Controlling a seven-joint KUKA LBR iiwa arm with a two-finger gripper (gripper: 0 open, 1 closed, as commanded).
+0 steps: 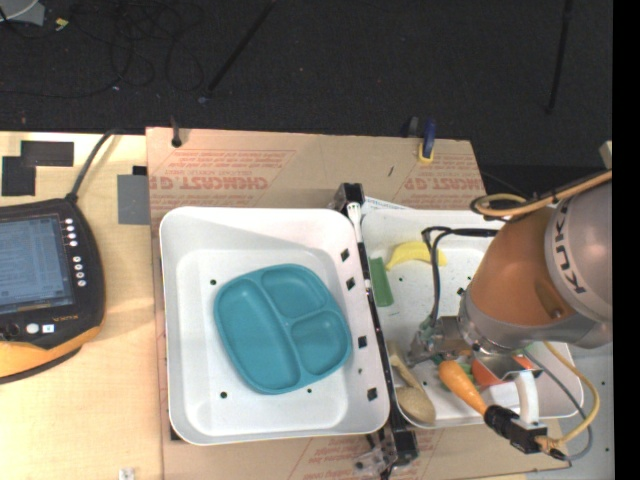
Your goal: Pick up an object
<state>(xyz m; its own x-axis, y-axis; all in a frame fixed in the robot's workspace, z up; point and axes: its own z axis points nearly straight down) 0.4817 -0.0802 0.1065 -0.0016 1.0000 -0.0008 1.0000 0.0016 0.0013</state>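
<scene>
**Orange-banded arm hides much of the right bin**

Nearest the front rim of the shallow white right bin point(455, 268), a pale wooden spoon point(412, 393) lies with its bowl toward the front. Just beside it, an orange toy carrot point(462, 383) lies at a slant. A small red piece point(487, 372) shows next to the carrot, but the arm covers most of it and its shape cannot be made out.

The hand point(440, 341) sits low in this bin, just behind the spoon and carrot, tucked under the grey and orange arm point(540, 278). Whether it is open, closed or gripping anything cannot be told.

Farther back, a green rectangular block point(380, 280) lies along the bin's left wall. A yellow curved piece point(415, 256) lies behind it, its shape hard to read.

A teal divided plastic plate point(282, 326) lies in plain sight in the middle of the white left bin point(190, 268).

Both bins rest on a brown cardboard sheet point(230, 168) with red print, laid on the counter point(110, 388). At the left, a black touchscreen pendant point(40, 278) is cut off by the edge. A blue clip point(428, 140) stands at the cardboard's far edge.
</scene>
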